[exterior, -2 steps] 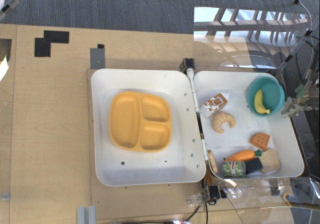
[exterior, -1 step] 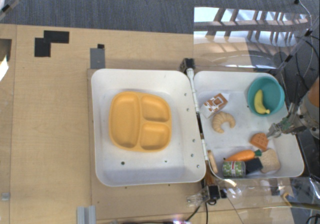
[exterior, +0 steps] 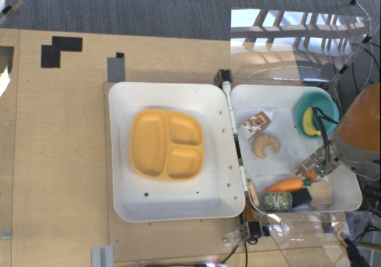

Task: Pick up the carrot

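Observation:
The orange carrot (exterior: pixel 284 185) lies in the right bin (exterior: pixel 280 99) near its front edge, pointing left, with its thick end to the right. My gripper (exterior: pixel 312 168) hangs just above and to the right of that thick end, close to it. The grey arm with its orange band (exterior: pixel 360 123) reaches in from the right, over the bin's right side. The carrot rests on the bin floor, and nothing shows it as lifted.
A green can (exterior: pixel 277 201) and a beige piece (exterior: pixel 321 193) lie right in front of the carrot. A croissant (exterior: pixel 266 145), a small printed box (exterior: pixel 256 123) and a teal bowl (exterior: pixel 324 102) with a banana (exterior: pixel 308 121) share that bin. A yellow divided plate (exterior: pixel 166 143) sits in the left bin (exterior: pixel 119 188).

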